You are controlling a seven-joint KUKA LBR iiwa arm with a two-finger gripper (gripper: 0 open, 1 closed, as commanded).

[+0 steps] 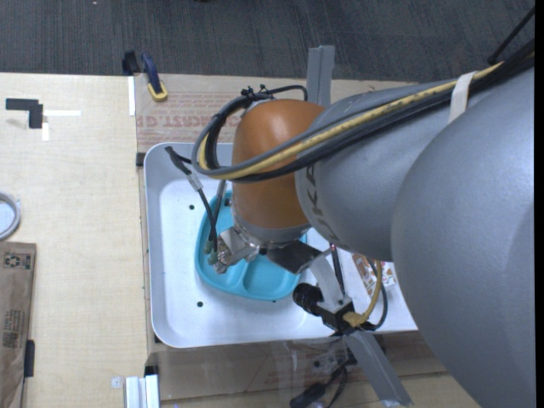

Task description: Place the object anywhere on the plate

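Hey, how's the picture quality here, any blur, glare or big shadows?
Camera view: lighting is even and soft; the white bin shows a mild sheen, not harsh glare. The grey arm, close to the lens, looks soft and bulky and hides much of the blue plate. The gripper casts little visible shadow.

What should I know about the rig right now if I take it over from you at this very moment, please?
Hand: low over the blue plate in the white bin, reaching in from the right. The arm's orange band and wrist hide much of it, so I cannot tell what it carries.
Things: the plate lies in the middle of the bin, its lower rim in view, the rest under the arm. I cannot make out the object to be placed.
Done: the arm is over the plate.
Left: confirm that the object is on the plate once the arm lifts; if not, repeat the placing.
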